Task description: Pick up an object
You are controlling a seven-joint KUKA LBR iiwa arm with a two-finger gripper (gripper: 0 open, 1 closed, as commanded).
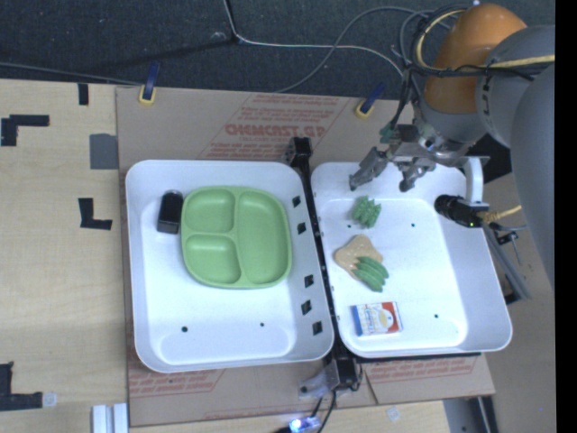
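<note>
Grey metal with an orange band above the wrist, the robot arm (pixel 505 70) comes in from the right of the camera view and bends down over the far edge of the right-hand shallow white bin (pixel 451 278). Its two-finger gripper (pixel 380 184) hangs at that bin's far left corner, close to the divide between the two bins, tilted downward and towards the left. The dark fingers (pixel 361 175) are spread wide, one on each side, and nothing sits between them.

On the bin floor just in front of the gripper lies a small green leafy toy vegetable (pixel 365 211), near the fingertips but apart from them. Closer to the camera is a flat tan piece of toy food (pixel 350 253), with a green toy pea pod (pixel 372 272) lying against its near right edge. Closer still, a small white box with a red and blue label (pixel 374 318) lies flat near the bin's front wall, well apart from the gripper.

The left-hand shallow white bin (pixel 144 269) holds a pale green plastic plate with three compartments (pixel 236 237), lying flat in its far half, and a small black block (pixel 169 212) just beside the plate's left rim. Both bins rest on a brown cardboard sheet (pixel 261 124) spread over the pale wooden table (pixel 54 269)
</note>
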